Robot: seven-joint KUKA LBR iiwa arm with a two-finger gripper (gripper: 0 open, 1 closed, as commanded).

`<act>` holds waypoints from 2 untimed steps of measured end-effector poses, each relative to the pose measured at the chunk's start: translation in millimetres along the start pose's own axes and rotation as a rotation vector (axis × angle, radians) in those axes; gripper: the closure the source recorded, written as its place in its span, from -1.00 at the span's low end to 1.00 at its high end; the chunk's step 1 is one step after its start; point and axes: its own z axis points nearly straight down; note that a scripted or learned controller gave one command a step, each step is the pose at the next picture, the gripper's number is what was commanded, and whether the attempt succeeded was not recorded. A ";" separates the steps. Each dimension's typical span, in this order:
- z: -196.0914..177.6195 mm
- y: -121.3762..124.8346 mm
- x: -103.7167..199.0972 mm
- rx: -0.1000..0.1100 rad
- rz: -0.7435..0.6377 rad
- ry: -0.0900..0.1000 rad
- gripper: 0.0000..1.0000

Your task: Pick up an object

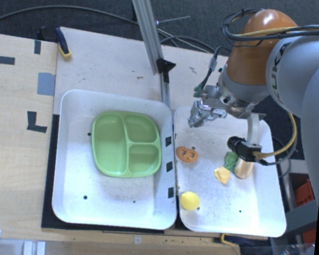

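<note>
The desk point(115, 63) is carrying two white bins side by side so things stay inside. The left bin point(67, 199), far left of the tool, is holding a green plate point(126, 144) with three parts. The right bin point(263, 220) is sitting under the tool point(196, 121), and the small things are lying there, ready to be picked. The tool is hanging near the bin's far corner with nothing in it; I cannot tell if it is apart or together. Just below it is lying an orange pretzel point(186, 154), likely the easiest pick. Further off are lying a yellow ball point(190, 200) and a yellow chunk point(222, 175).
</note>
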 end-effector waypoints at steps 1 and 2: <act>2.9 -7.3 60.2 -0.001 0.000 0.000 1.00; 20.3 -30.2 106.3 0.002 0.001 -0.002 1.00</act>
